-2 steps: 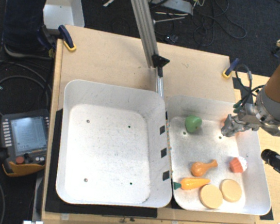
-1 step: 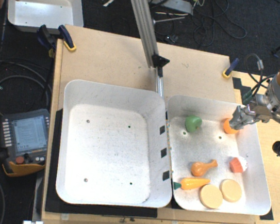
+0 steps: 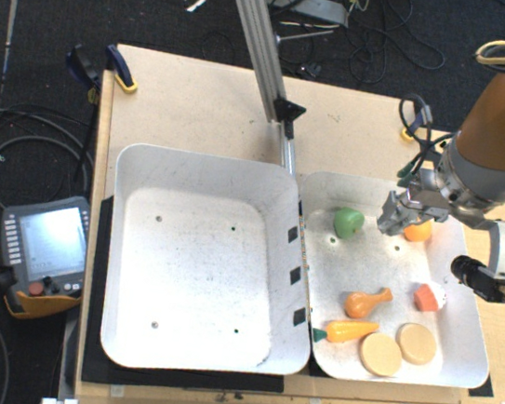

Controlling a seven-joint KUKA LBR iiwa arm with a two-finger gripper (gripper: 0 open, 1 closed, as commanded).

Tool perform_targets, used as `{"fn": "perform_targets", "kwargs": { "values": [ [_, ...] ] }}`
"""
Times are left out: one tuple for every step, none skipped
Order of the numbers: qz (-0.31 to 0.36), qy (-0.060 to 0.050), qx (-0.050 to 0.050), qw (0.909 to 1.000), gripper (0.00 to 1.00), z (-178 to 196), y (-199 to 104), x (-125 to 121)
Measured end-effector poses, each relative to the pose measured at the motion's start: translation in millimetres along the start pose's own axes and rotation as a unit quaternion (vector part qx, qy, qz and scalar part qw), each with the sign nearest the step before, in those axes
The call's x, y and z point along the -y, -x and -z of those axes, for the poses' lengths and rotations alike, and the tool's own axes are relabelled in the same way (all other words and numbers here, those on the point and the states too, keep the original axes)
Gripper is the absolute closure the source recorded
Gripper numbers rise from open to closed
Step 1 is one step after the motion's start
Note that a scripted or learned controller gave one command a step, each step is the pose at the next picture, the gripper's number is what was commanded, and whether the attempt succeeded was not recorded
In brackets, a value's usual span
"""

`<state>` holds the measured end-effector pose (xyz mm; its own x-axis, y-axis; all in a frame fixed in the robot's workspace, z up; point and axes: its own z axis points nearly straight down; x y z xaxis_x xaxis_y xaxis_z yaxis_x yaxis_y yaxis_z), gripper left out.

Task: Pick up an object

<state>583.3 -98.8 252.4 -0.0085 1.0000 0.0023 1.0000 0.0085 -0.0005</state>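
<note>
Camera view shows you the hand (image 3: 398, 220) low in the right bin (image 3: 463, 369), just beside an orange ball (image 3: 418, 232); you cannot tell its state. A green ball (image 3: 348, 222) sits near, to its left

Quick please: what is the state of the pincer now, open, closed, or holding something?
Pincer: cannot be told. It is low in the right bin, between the green object and the orange object.

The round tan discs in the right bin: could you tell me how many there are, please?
2, touching, at the right bin's near edge: one disc front, the other disc to its right. None seems hidden.
</note>
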Motion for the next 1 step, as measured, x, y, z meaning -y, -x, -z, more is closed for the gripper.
{"fn": "perform_targets", "kwargs": {
  "values": [
    [0.0, -0.001, 0.0, 1.0, 1.0, -14.9, -56.8, -1.0]
  ]
}}
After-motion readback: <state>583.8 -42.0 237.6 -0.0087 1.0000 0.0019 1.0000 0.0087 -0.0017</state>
